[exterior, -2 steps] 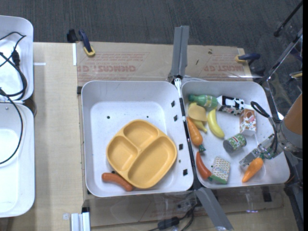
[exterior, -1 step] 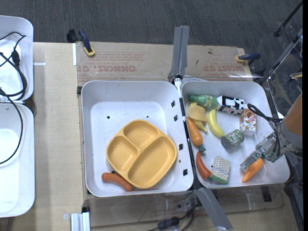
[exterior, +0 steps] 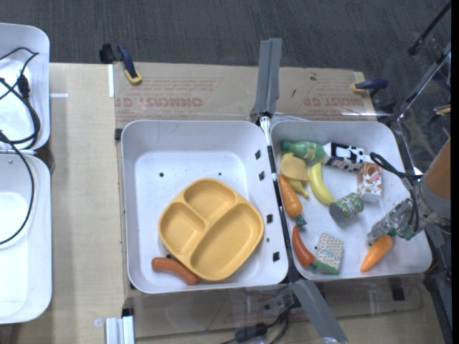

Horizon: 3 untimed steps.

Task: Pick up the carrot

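I see carrot (exterior: pixel 376 254) near right bin (exterior: pixel 423 264) front-right corner, long axis diagonal, touching just below gripper (exterior: pixel 391 224); grip state unclear.

Your carrot (exterior: pixel 376 254): orange, tapered, with a green top at its upper right end. It lies flat and slanted in the right bin's (exterior: pixel 423 264) lower right corner, tip pointing lower left.
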Tool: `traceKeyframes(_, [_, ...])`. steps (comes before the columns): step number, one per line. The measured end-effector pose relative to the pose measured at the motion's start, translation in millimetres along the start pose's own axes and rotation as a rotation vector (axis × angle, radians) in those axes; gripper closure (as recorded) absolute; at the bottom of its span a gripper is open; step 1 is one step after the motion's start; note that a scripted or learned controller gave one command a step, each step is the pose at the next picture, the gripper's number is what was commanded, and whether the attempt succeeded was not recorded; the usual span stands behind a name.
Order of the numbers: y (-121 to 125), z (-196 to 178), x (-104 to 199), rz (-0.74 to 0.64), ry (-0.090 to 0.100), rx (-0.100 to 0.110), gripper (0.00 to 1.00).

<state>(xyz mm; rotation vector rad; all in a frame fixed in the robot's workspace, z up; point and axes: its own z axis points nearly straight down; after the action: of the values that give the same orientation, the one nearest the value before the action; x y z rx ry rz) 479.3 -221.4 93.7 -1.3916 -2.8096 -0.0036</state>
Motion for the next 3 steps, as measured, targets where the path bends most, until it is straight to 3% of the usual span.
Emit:
traceKeyframes(1, [0.0, 0.0, 0.0, -0.001, 0.000, 0.000, 0.00])
traceKeyframes(2, [1.0, -5.2, -0.4, 0.001, 0.003, 0.001, 1.00])
traceKeyframes(3, [29.7, -92.2, 40.4, 0.030, -0.009, -0.002, 1.00])
